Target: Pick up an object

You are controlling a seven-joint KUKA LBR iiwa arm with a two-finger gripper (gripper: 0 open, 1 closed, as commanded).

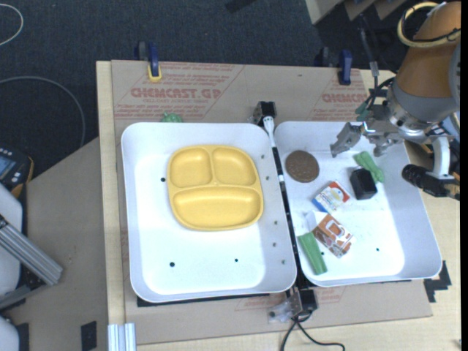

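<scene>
Green stick just below the open, empty gripper, inside the right bin, with a black block touching it on the near side and a brown disc off toward the left bin. Risk of a poor pinch: stick lying slantwise, thin, crowded by the block. Possible closing on nothing, or nudging both pieces toward the packets beyond.
</scene>
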